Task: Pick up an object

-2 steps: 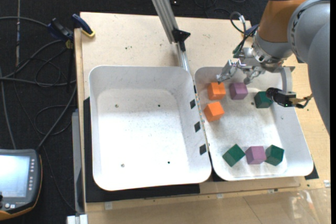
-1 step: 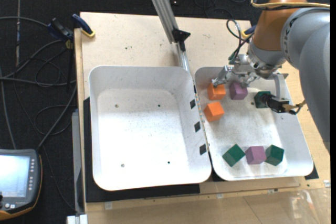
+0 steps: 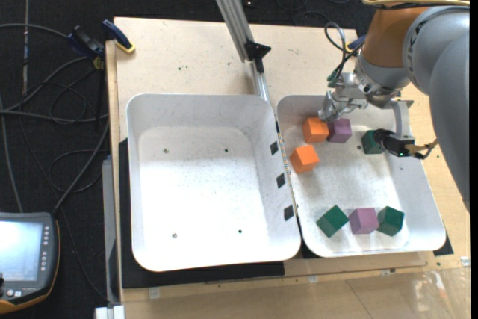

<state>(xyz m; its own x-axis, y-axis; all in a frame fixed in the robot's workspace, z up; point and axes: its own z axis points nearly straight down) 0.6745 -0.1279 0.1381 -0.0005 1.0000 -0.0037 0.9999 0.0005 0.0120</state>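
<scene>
blocks [image 3: 332, 220] lie in the right bin [image 3: 418, 198].

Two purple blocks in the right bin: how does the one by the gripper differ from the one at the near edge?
The far purple block touches an orange block and sits right below the gripper; the near purple block sits between two green blocks, away from the gripper. The far one is partly covered by the gripper; the near one is in full view. Both are similar-sized purple cubes in the right bin.
</scene>
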